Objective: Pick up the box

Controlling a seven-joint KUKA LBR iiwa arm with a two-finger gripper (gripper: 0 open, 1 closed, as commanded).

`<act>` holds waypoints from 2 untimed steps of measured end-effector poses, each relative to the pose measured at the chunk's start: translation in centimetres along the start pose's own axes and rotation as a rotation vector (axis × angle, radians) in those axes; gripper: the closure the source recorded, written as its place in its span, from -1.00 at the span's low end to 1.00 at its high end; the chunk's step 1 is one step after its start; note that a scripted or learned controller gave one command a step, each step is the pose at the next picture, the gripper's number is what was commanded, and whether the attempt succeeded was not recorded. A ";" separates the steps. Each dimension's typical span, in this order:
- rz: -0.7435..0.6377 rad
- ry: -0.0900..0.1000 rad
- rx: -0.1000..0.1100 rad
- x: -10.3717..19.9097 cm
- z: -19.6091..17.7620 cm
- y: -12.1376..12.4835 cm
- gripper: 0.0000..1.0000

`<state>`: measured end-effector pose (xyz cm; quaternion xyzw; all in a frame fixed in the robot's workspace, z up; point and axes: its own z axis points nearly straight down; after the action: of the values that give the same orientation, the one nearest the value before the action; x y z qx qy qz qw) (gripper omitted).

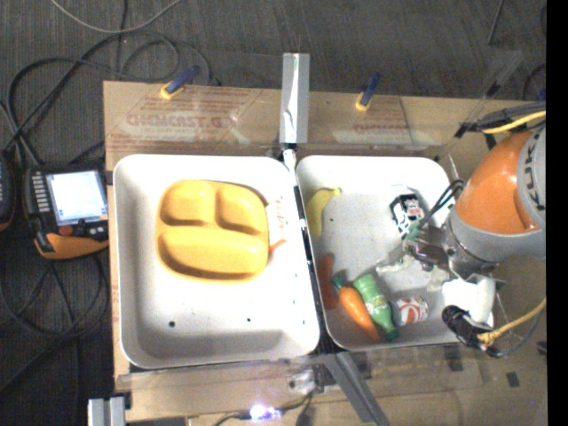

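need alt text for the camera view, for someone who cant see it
A grey and orange robot arm reaches from the right into the right white bin, its gripper low among a banana, a carrot, a green bottle, a small can and a black-and-white box. The left white bin holds a yellow divided tray.

Yellow divided tray (214, 228) in left bin (133, 327), carrot (356, 309), banana (320, 208) in right bin (373, 169)
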<state>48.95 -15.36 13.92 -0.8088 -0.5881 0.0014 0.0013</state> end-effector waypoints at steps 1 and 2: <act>0.201 0.000 -0.010 1.6 5.0 7.1 -1.00; 0.358 0.005 0.020 -0.1 5.0 14.3 -1.00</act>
<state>62.48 -19.88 8.91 -0.9004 -0.4349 0.0054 0.0105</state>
